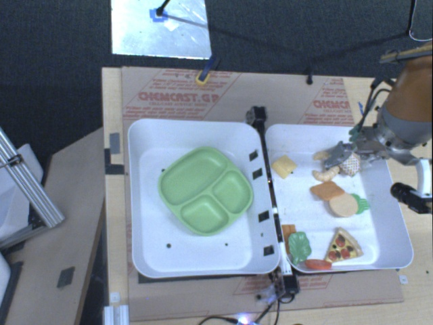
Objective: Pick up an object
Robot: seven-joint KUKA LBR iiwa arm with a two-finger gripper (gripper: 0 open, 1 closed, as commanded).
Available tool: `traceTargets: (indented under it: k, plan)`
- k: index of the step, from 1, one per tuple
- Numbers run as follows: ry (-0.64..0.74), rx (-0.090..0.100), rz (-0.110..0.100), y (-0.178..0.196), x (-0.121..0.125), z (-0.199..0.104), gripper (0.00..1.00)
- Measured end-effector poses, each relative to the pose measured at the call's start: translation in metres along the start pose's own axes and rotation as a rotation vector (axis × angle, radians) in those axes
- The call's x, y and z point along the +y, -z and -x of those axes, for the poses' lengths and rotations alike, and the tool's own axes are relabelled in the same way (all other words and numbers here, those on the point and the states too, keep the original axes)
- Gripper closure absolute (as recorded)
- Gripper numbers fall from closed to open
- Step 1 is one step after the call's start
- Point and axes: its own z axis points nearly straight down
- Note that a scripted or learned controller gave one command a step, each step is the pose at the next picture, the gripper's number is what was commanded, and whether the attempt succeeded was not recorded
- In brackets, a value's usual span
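My hand [345, 156] hangs over the right bin [392, 249]; the pale peanut-shaped toy [325, 175] lies just below-left of it, long axis pointing toward me. Whether my hand is open, I cannot tell.

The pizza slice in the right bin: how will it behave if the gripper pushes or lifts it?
The pizza slice looks like a flat toy, so probably stiff and light. Lying flat, it should slide, not roll. Its thin edge near the bin wall may be hard to pinch.

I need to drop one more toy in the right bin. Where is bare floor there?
Right bin: bare along the far wall, beyond the yellow block, and between that block and the pizza slice. Crowded around the gripper, carrot and near-left corner.
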Motion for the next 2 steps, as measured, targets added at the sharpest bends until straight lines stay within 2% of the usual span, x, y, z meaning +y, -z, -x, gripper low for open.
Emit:
traceTargets:
  k: [1,2]
  plan:
    - [-0.002,0.001,-0.003,-0.045,-0.005,0.006,0.0]
    - [0.0,0.001,-0.004,-0.094,-0.007,-0.005,0.0]
